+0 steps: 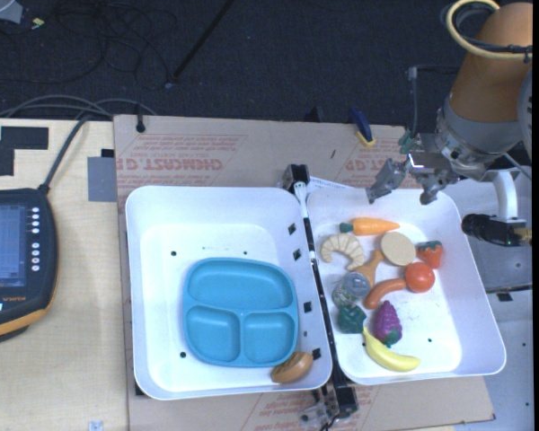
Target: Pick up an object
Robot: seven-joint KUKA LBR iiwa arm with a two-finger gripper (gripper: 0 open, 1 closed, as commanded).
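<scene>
Camera view looks down on the desk [72, 348], where two white bins sit side by side on a sheet of cardboard [216, 155]. Left bin [148, 214] carries a blue divided plate [241, 311] and a brown bread-like piece [292, 367] at its near edge. Right bin [472, 330] holds the toy food that the task is about: a carrot [375, 226], a croissant [343, 248], a tan round slice [398, 247], a tomato [419, 277], a strawberry-like red piece [430, 252], a sausage [385, 290], a bunch of purple grapes [386, 321], a banana [391, 356], a dark green piece [350, 318] and a greyish piece [350, 287]. The claw [408, 185] hangs over the far rim of the right bin with its fingers spread apart and nothing between them, well above the pile. My reading is that the approach step is in hand and no grasp has begun. The next move would call for choosing one piece, bringing the claw over it and lowering with the fingers either side; the carrot lies nearest and a little apart from the rest, so it looks the easiest pick, while the crowded middle risks a nudge or a slip. Red printing on the cardboard is upside down and mirrored; I cannot make it out with confidence. A handheld controller [9, 250] lies at the left, its screen unreadable.
</scene>
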